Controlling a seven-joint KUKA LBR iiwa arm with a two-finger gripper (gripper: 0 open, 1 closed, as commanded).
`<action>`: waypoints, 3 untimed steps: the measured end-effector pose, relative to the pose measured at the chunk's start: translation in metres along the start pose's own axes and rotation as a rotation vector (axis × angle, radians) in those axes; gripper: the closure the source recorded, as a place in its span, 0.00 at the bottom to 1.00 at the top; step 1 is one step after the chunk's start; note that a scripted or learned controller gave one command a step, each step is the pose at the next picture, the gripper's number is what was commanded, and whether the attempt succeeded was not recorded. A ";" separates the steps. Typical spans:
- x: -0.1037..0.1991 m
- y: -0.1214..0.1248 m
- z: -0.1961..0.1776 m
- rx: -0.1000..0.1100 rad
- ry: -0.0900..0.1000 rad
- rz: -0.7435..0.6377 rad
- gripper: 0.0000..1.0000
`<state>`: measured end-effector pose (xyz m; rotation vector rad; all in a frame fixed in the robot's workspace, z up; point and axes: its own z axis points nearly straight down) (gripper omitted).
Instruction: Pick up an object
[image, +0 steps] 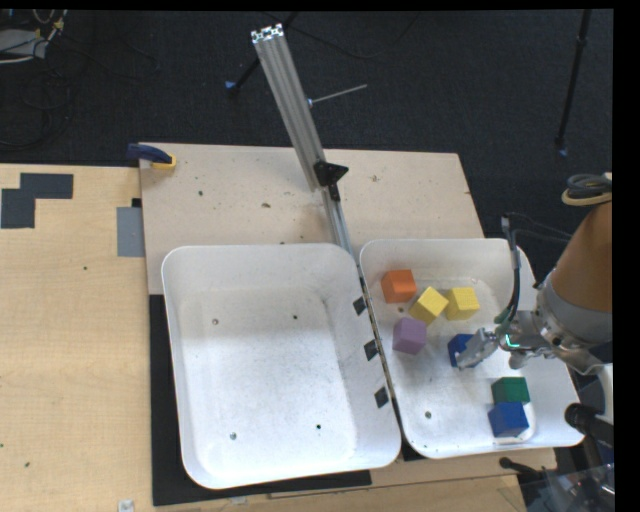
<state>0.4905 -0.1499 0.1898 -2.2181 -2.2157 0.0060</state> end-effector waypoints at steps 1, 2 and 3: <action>-0.001 0.001 -0.001 -0.004 -0.001 0.003 0.00; 0.000 0.001 0.063 0.002 0.001 0.000 0.00; 0.000 0.001 0.098 -0.005 0.000 0.001 0.00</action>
